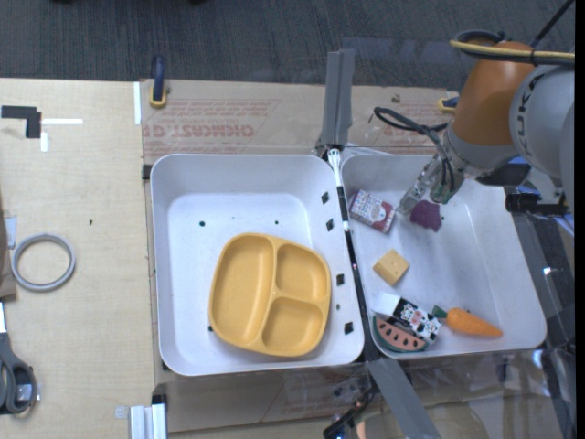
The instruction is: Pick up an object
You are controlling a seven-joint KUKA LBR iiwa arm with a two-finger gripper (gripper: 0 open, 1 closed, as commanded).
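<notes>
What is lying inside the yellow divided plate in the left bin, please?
The yellow plate shows three bare compartments with nothing lying in them; the bin floor beneath it is covered.

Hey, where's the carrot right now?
The carrot lies in the right bin, near its front right corner in the camera view, just right of the watermelon slice and a small black-and-white toy.

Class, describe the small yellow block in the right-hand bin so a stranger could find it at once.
Start at the right bin, the one the arm reaches into. Near its middle, toward the divider, lies the yellow block, alone on bare white floor. Unlike the orange carrot and watermelon slice at the front edge, it is plain, squarish and pale yellow.
</notes>
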